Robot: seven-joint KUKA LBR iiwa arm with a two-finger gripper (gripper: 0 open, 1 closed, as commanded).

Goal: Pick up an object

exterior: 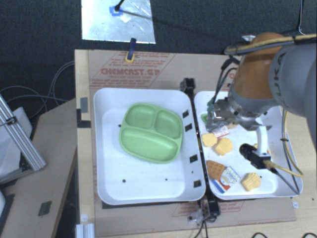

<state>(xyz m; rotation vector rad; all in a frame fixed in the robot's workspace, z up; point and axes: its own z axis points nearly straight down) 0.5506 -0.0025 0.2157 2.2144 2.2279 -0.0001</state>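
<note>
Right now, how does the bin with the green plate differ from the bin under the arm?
The plate's bin holds one large thing, the green divided plate; the arm's bin holds several small food pieces, among them a brown waffle piece and a yellow ridged piece. The gripper hangs over the arm's bin, not over the plate's bin. Both bins are shallow and white.

You see the arm (277, 58) cut off at the right edge, and its bulk hides the far half of the right bin (272, 185). The gripper (216, 119) covers part of a small pale packet (221, 132). The green scrap (204, 117) beside it is too small to identify.
</note>
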